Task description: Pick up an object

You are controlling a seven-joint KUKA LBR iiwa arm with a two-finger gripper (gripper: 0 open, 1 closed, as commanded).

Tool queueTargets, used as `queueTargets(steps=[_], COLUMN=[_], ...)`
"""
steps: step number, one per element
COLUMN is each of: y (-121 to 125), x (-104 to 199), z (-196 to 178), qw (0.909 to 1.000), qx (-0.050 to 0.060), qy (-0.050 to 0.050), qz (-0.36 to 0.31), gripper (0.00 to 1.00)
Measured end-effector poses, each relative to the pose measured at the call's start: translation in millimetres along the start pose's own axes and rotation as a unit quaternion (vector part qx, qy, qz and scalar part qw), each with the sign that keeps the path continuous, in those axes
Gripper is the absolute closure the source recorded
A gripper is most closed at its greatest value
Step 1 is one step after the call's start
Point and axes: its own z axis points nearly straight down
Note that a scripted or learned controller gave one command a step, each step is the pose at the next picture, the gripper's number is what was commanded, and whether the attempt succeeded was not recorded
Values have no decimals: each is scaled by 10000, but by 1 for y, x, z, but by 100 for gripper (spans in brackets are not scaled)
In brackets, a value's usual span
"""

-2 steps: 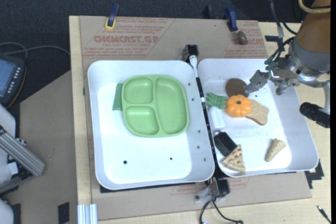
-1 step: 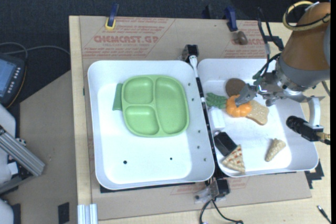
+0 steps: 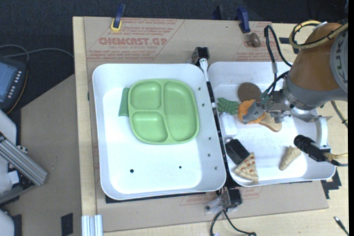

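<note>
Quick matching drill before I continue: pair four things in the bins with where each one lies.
Things:
1. green divided plate
2. pizza slice
3. cone
4. brown disc

Places:
A. right bin, near edge, left corner
B. left bin
C. right bin, far side, left of the gripper
D. right bin, near edge, right part

Pairs: 1-B, 2-A, 3-D, 4-C

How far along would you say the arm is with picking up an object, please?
Done: the gripper has reached into the right white bin and sits low over the orange toy carrot. In hand: nothing visibly held. Left: grasp and lift. The pizza slice toy lies untouched.
</note>
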Motion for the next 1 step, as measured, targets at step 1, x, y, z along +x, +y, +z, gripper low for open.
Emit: queueTargets(steps=[1], y=[1], x=[0], z=[41], qw=[10000], qx=[-31], qy=[-9], qz=[-8], gripper=[0])
